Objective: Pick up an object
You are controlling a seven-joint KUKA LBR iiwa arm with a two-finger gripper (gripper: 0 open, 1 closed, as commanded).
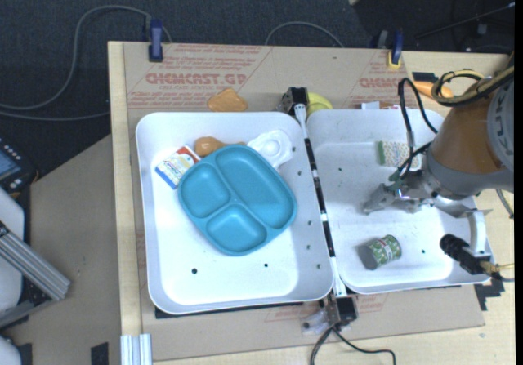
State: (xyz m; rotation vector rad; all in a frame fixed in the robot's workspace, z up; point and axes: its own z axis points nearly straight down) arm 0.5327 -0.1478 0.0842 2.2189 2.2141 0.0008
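- The bench carried two shallow white bins side by side: the left bin in the centre-left of the frame and the right bin in the centre-right.
- The arm, grey with an orange band, entered from the right edge of the frame and reached over the right bin.
- The gripper sat low over the middle of the right bin, pointing toward the frame's left. Whether it was apart or together could not be determined, and no object was visible in it.
- A small green can lay on its side on the right bin floor, below the gripper in the frame and apart from it.
- A small patterned packet lay in the upper part of the right bin, above the gripper in the frame.
- A blue divided tray occupied the middle of the left bin.
- A small carton with blue and red markings lay just beside the tray's upper-left edge.
- An orange rounded item lay near the carton, toward the bin's upper edge.
- A white item rested just beside the tray's upper-right edge.
- An orange object and a yellow object lay on the bench above the bins.
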